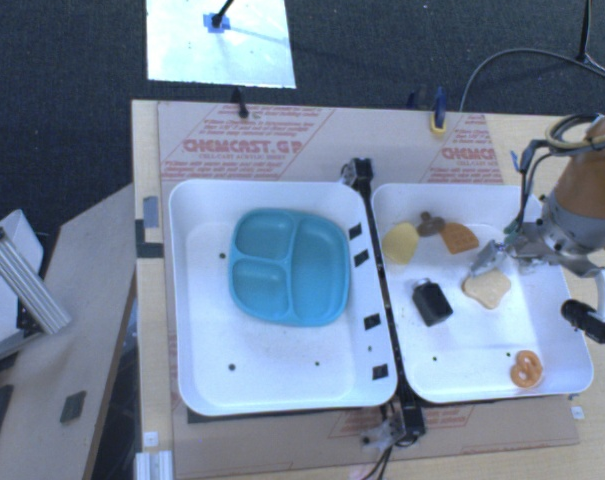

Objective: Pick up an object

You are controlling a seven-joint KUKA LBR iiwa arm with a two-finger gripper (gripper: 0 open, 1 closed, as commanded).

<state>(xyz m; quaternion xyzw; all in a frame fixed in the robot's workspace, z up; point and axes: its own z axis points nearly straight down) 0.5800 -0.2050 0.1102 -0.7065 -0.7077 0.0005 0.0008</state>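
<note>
Right bin, contents: one slice of toast, pale tan, lying flat near the middle of the bin floor, just below and left of the gripper. One yellow rounded piece at the upper left, beside the divider between the bins. One small brown lump just right of the yellow piece, touching or nearly touching an orange wedge. One black block, tilted, lower left of the toast and apart from it. One orange pretzel near the lower right corner, well apart from the rest. Gripper: metal fingers reach in from the right and end just above the toast's upper left edge; nothing shows between them, and whether they stand apart or together cannot be told from this angle. Arm: grey with an orange band, at the right edge over the bin's right wall. Left bin, contents: one blue divided plate, three compartments, lying flat at centre. Both bins rest side by side on a bench with a brown printed sheet.
</note>
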